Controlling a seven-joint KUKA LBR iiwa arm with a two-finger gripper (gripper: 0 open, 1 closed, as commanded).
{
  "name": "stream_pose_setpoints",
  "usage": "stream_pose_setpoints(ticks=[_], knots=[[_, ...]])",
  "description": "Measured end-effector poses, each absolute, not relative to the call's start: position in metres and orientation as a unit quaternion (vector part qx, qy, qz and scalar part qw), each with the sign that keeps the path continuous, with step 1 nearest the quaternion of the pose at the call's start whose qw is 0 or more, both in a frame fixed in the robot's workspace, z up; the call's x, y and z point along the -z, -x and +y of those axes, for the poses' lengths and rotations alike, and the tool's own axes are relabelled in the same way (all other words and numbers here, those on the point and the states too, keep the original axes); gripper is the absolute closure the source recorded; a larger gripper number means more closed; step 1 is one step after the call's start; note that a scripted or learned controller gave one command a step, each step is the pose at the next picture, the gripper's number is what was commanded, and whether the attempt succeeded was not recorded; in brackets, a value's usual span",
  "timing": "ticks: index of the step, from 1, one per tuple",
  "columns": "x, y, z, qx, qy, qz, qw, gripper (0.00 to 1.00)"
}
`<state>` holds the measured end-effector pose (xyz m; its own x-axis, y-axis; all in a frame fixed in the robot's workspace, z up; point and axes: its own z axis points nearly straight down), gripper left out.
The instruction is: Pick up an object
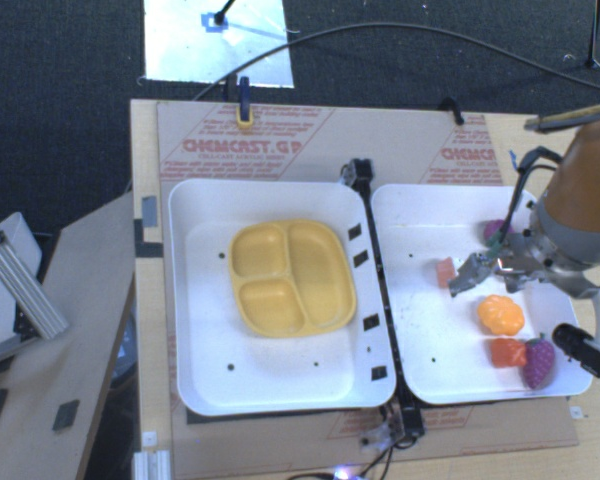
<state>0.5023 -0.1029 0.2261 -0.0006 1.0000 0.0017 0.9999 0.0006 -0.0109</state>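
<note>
The right bin (420, 368) holds several small items. A small red-pink block (444, 271) lies near its middle. An orange lumpy piece (501, 315) sits to the right of it, with a red-orange block (506, 352) and a purple grape-like piece (538, 364) below. A magenta item (493, 231) peeks out behind the arm. My gripper (477, 271) hangs low over the right bin, just right of the red-pink block and above the orange piece. I see nothing held in it.
The left bin (205, 368) carries a yellow divided plate (291, 277). A black-clipped divider (372, 268) runs between the bins. The arm's grey and orange body (580, 203) covers the right bin's far right side.
</note>
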Motion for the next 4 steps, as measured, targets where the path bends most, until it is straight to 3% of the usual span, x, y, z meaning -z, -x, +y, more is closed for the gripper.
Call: stream_pose_setpoints(ticks=[1,3,4], knots=[[-0.232,-0.505,-0.103,0.0006,0.706,-0.708,-0.001,0.0],[-0.117,-0.506,-0.113,-0.0007,0.707,-0.707,0.001,0.0],[-0.083,-0.506,-0.113,-0.0002,0.707,-0.708,0.001,0.0]])
